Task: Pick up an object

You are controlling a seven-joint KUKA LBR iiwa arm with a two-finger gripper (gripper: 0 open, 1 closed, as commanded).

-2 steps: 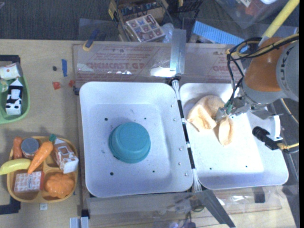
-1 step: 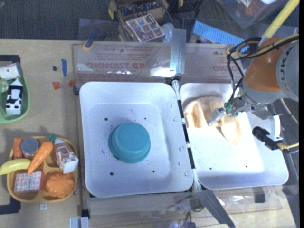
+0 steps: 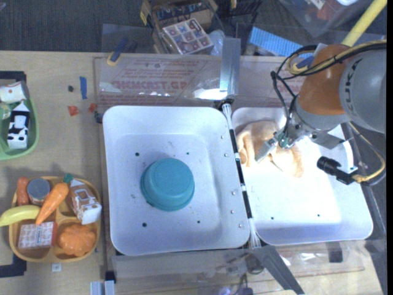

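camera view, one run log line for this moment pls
end effector: down in right bin, on tan cloth | grasp: cannot tell | teal bowl: upside down, left bin

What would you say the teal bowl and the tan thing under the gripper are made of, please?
Bowl: probably plastic, matte teal, with an even colour, a smooth rim and no glare.
Tan thing: likely cloth or soft rubber; it lies limp in folds beneath the gripper. The view leaves that open.
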